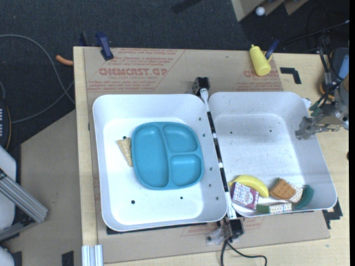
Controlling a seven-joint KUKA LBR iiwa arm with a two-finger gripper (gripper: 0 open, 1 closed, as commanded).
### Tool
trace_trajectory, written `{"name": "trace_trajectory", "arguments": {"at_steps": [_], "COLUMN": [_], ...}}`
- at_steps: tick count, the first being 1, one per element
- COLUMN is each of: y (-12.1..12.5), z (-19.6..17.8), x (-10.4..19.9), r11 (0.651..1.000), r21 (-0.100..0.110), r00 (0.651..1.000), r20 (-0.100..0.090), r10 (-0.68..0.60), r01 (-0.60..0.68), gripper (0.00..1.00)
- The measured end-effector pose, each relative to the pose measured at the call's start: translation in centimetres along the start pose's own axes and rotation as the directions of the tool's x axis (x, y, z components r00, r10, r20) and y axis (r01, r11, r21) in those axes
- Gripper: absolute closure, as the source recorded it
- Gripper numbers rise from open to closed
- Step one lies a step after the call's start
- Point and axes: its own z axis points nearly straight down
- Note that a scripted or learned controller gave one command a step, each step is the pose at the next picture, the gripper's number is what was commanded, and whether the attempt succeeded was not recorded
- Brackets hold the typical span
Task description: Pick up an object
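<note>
Right bin [310, 165] open at its middle, items [266, 195] crowded along near wall

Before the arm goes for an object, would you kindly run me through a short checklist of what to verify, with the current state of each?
1. Objects available in the right bin: ok. A banana, a packet and a waffle lie along its near edge.
2. Objects well separated for a clean grasp: not ok. They crowd together at the near wall.
3. End effector clear of the objects: ok. It sits at the bin's right rim, far from the pile.
4. End effector holding nothing: cannot tell.
5. Left bin option: ok. A blue plate lies flat, with a cracker beside it.
</note>
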Motion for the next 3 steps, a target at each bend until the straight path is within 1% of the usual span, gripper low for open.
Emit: {"name": "trace_trajectory", "arguments": {"at_steps": [1, 2, 3], "y": [0.0, -5.8, -5.7], "z": [0.1, 11.3, 4.4], "x": [0.0, 10.5, 8.8], "r11": [1.000, 1.000, 1.000], "r21": [0.001, 0.004, 0.002], "r00": [1.000, 1.000, 1.000], "r20": [-0.001, -0.003, -0.001], "r10": [0.000, -0.001, 0.001], "r01": [0.000, 0.001, -0.001], "gripper": [0.00, 0.00, 0.00]}}
